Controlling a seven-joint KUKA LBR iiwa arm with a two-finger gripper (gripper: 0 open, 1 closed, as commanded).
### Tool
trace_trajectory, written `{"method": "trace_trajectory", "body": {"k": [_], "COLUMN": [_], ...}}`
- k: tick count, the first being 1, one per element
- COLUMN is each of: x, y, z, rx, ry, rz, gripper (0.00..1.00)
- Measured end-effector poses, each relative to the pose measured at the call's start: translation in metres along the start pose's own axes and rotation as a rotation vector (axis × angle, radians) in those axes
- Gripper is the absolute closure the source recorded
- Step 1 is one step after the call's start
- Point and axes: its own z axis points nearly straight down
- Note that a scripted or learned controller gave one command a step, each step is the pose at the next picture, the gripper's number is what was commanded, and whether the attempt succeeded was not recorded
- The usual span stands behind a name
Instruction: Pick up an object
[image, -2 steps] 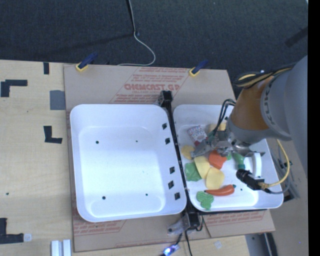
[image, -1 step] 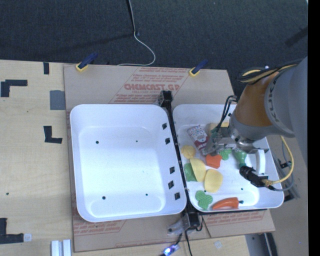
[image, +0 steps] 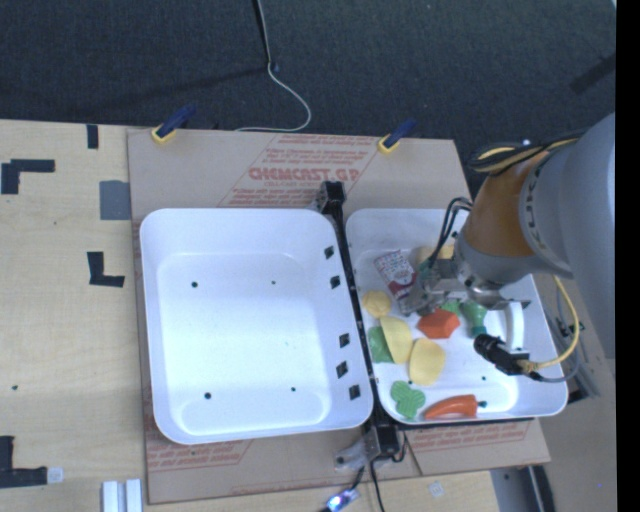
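Gripper (image: 428, 290) low in right bin (image: 530, 402), among toys; finger state: cannot tell. Nearest candidate: red-orange toy (image: 438, 323), at 5 o'clock from gripper, resting on bin floor. No lift evident. Remaining: grasp, raise.

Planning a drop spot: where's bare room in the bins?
The left bin floor is bare from its outer wall across to the divider. The right bin is crowded: toys clustered from the divider to the gripper, with a small bare strip along its right wall.

Toys (image: 420, 340) in right bin (image: 500, 400)
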Motion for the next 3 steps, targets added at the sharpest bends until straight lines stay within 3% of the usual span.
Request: {"method": "trace_trajectory", "body": {"k": [1, 2, 3], "x": [0.017, 0.001, 0.005], "y": [0.043, -0.016, 0.041], "z": [-0.001, -0.002, -0.001], "rx": [-0.002, 0.0, -0.003], "ry": [0.0, 0.0, -0.001], "rz": [-0.003, 0.003, -0.003], "gripper": [1.0, 1.0, 1.0]}}
